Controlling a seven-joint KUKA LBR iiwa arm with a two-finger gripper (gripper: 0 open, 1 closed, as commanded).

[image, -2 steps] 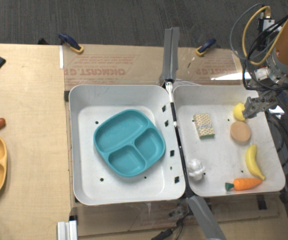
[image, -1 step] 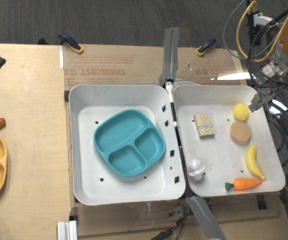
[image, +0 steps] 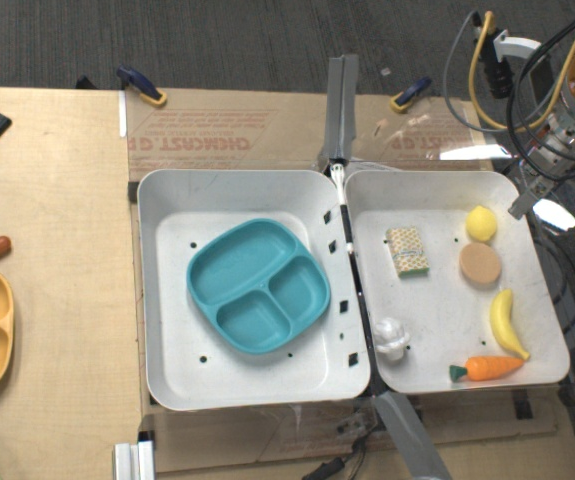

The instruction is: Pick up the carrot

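Note:
The carrot (image: 487,368), orange with a green top at its left end, lies flat near the front edge of the right bin (image: 437,198). My gripper (image: 533,198) hangs at the far right, over the bin's back right corner, under a tangle of cables. It is well above and behind the carrot and touches nothing in the bin. Nothing is seen in its grasp.
A banana (image: 507,325) lies just behind the carrot, with a tan disc (image: 479,264) and a lemon (image: 481,224) further back. A patterned sponge (image: 407,251) and a white crumpled object (image: 389,338) sit on the bin's left side. The left bin holds a teal divided plate (image: 257,286).

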